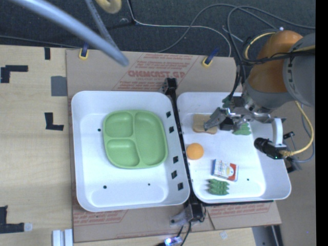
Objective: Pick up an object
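A camera looks down at a slant on a bench with two shallow white bins side by side on a sheet of brown cardboard. The left bin holds a light green divided plate with three compartments, lying flat near the bin's middle.

The right bin holds several small things. A tan, bread-like piece lies near the bin's upper left. Below it, close to the left wall, sits a small orange ball. To the right of the ball lies a small white packet with red and blue print, and just below that a small dark green ridged item. A lighter green item sits further up, partly hidden under the arm's wrist.

The grey arm, with its orange band, reaches in from the right. Its gripper hangs low over the upper part of the right bin, its dark fingers pointing left. One finger tip overlaps the right end of the bread-like piece. The fingers appear spread apart, and nothing can be seen clamped between them; whether they touch the bread-like piece cannot be told.

Black cables trail across the dark floor above the bench.
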You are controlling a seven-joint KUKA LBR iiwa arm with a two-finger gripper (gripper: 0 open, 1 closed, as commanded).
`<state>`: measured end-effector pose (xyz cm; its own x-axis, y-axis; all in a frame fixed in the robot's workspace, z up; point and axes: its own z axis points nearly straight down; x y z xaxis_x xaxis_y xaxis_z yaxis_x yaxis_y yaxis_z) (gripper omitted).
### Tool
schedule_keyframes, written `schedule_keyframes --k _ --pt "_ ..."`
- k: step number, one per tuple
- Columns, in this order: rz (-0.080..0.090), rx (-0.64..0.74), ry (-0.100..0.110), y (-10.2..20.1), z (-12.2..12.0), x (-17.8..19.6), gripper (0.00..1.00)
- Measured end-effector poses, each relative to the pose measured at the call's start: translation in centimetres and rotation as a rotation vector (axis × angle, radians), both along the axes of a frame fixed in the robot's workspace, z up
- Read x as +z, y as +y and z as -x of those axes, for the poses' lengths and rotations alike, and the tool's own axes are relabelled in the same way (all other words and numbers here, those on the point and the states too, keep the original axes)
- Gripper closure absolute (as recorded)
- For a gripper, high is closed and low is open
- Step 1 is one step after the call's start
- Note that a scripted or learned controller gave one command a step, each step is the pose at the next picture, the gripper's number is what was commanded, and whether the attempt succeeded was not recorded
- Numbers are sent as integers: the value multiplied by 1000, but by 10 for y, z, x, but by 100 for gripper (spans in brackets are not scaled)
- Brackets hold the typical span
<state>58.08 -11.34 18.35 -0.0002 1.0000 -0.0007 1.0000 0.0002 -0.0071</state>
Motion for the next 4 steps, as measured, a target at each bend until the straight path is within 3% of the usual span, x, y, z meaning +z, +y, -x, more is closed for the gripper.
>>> schedule_keyframes --k 2,3,4 --pt "1 1 -5 6 6 -100 0" --pt "0 2 -7 7 5 -86 100" --pt "-1 1 -10 6 4 -44 100"
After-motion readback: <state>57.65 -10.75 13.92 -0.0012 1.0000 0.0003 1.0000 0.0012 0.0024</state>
